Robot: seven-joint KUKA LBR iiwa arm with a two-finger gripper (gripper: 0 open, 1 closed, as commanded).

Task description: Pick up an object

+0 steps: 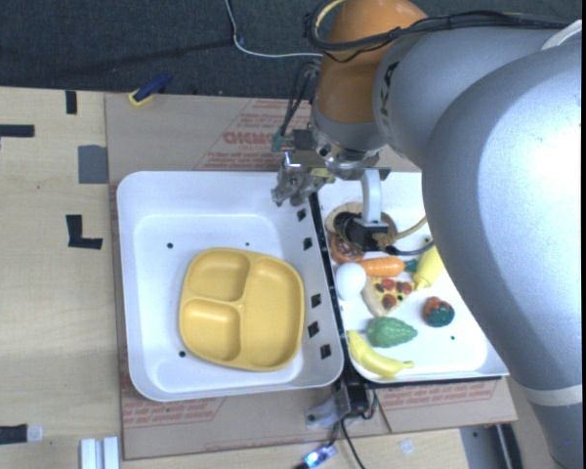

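Nearest, right bin: smooth white plastic, shallow. At its near edge a curved, glossy yellow banana; just behind it, touching, a bumpy green vegetable. Round red fruit a little to the right, apart. Mid-bin: wedge-shaped pizza slice with red dots, a smooth white egg just beside it, and an orange carrot lying across behind both.

Left bin, same white plastic: one matte yellow plate, rounded-square, with three compartments, flat on the floor.

Farther back, the gripper, bare metal, over the far end of the wall between the bins. How far open it is: cannot tell.

Brown cardboard under both bins; red print on it, upside down, not legible.
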